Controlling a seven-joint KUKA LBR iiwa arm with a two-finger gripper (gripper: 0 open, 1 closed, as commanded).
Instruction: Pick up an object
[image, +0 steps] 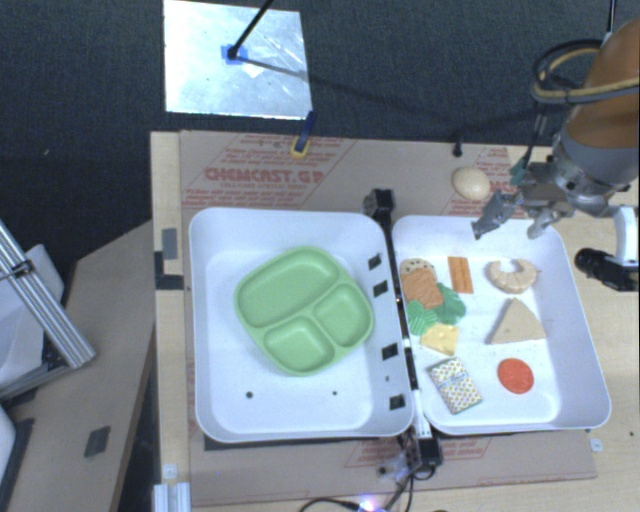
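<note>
A: Nearest the lens, at the front of the right bin (585, 395), lies a patterned little packet (456, 385), with a red disc (515, 375) beside it.

B: And behind those?

A: A tan wedge (518, 322), a yellow piece (440, 338), a green leafy piece (440, 310), an orange-brown piece (422, 287), a thin orange stick (459, 274), and a pale curved, bitten-ring shape (512, 275) towards the back.

B: The left bin (215, 400)?

A: It carries a light green divided tray (303, 310) with three compartments, lying slightly askew.

B: Where is the tool (515, 213)?

A: Over the back edge of the right bin, above the curved piece. Its two dark fingers are spread wide apart, with nothing between them.

B: Anything outside the bins?

A: A beige egg-shaped object (471, 183) rests on the worktop (260, 170) just behind the right bin, to the left of the tool in the view.
</note>
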